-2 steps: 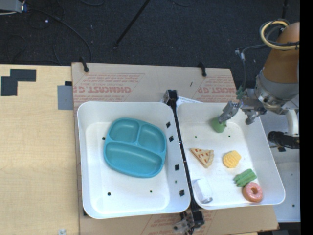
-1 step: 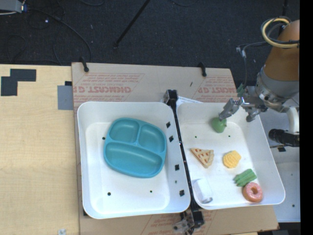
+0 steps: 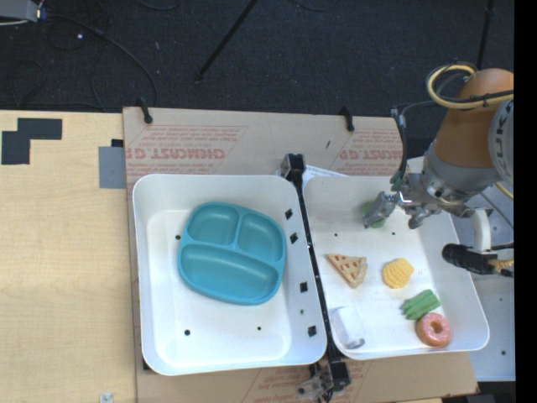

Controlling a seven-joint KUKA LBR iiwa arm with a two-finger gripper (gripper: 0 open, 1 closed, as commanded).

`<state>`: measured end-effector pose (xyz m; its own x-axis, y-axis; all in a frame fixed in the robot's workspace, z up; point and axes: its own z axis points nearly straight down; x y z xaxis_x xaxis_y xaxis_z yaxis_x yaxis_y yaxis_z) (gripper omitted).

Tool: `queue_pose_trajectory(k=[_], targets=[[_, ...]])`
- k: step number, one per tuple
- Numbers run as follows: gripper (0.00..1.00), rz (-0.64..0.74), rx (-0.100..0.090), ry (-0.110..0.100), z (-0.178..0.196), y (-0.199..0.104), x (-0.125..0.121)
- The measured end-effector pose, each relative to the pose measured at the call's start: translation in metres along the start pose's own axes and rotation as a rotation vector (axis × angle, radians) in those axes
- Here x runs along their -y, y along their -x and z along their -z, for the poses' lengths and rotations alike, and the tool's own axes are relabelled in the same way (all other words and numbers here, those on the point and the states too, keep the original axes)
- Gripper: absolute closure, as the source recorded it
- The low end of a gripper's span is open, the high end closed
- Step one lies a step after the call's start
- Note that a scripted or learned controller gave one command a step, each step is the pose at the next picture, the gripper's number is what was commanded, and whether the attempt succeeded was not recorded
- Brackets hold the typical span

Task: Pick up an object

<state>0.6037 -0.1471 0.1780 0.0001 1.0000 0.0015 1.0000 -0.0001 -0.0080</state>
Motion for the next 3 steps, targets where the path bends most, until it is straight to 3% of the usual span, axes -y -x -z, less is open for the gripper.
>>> queue_pose_trajectory(k=[2, 3], targets=[[0.0, 0.0, 0.0, 0.002, -0.093, -0.009, 0.003], [1.0, -0.002, 0.0, 0.003, -0.081, -0.009, 0.003]])
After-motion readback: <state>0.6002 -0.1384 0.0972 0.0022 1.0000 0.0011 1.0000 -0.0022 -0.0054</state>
